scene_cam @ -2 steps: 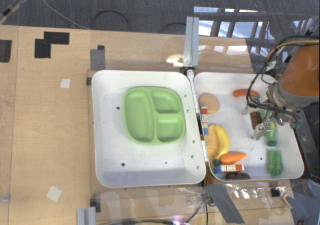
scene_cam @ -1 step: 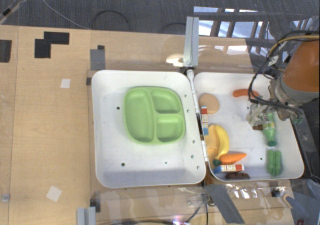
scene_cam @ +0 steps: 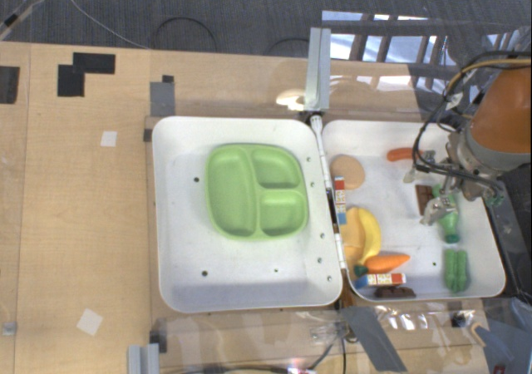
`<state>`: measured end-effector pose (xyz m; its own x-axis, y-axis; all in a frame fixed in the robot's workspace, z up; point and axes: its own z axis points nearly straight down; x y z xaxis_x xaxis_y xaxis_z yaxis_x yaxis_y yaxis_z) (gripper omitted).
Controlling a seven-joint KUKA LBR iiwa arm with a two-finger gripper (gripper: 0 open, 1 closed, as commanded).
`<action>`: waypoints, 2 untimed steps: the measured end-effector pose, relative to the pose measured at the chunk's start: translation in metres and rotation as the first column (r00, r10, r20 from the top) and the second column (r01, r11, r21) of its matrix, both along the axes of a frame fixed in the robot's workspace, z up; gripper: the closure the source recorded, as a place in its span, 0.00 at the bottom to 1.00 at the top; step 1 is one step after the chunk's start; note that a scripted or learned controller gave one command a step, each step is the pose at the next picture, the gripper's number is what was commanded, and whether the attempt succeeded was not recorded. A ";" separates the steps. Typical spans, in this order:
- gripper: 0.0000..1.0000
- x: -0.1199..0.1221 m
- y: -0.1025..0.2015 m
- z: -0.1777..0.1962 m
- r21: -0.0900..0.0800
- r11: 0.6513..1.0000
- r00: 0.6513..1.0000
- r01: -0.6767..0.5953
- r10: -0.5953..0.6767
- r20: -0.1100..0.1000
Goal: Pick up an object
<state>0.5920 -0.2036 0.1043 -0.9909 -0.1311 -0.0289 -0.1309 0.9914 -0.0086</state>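
No text, label, brand, number or sign can be read anywhere. The small red-and-white box (scene_cam: 391, 279) at the near edge of the right bin (scene_cam: 499, 281) carries printing, and so does the narrow red-and-white packet (scene_cam: 339, 194) lying along the divider, but on both the marks are too small and blurred to make out. The black blocks (scene_cam: 85, 71) on the table (scene_cam: 75, 223) are plain shapes without letters or figures, and the pale squares (scene_cam: 109, 139) stuck to the wood are blank as far as can be seen.
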 end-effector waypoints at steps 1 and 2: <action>0.00 0.000 -0.002 -0.016 0.004 1.000 0.999 0.031 -0.031 -0.017; 1.00 0.005 -0.001 0.000 0.001 1.000 1.000 0.028 -0.028 0.002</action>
<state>0.5971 -0.2050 0.1047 -0.9942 -0.1034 -0.0310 -0.1032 0.9946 -0.0083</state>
